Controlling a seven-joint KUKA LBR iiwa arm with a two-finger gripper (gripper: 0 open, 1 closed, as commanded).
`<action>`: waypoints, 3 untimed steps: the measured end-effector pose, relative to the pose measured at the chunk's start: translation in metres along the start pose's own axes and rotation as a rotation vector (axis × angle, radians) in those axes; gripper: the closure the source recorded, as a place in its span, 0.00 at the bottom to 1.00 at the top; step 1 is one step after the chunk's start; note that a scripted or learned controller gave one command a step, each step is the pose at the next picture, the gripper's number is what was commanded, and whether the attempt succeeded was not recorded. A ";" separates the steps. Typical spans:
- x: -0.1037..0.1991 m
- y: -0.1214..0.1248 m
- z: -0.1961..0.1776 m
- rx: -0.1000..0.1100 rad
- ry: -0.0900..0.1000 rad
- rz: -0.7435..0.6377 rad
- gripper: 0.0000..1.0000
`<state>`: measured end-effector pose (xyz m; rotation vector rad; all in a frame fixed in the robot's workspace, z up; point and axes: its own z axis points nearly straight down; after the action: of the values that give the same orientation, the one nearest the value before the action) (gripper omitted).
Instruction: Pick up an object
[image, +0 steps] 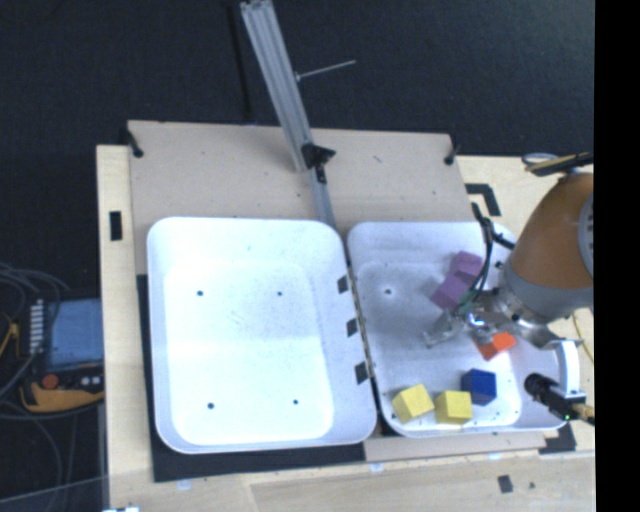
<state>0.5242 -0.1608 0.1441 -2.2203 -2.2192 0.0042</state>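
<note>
In the right bin (400, 250) lie several small blocks. Two purple blocks (458, 280) sit close together near the bin's middle right. An orange block (496, 344) lies under the wrist, a blue block (481, 385) is near the front right, and two yellow blocks (431, 404) rest along the front wall. My gripper (443, 330) is low over the bin floor, just below the purple blocks and left of the orange one. I see nothing held in it.
The left bin (245, 330) stands beside the right one, with clips along the shared wall. A slanted metal rail (285, 95) rises behind the bins. The arm's orange band (550, 235) overhangs the right bin's right edge. Cables and a box sit at the far left.
</note>
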 end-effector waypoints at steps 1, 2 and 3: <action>-0.002 0.001 0.047 -0.007 -0.002 0.000 0.00; -0.003 0.002 0.034 -0.011 -0.002 0.006 1.00; 0.002 0.004 -0.028 -0.012 -0.002 -0.004 1.00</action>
<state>0.5282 -0.1584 0.1719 -2.2229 -2.2304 -0.0063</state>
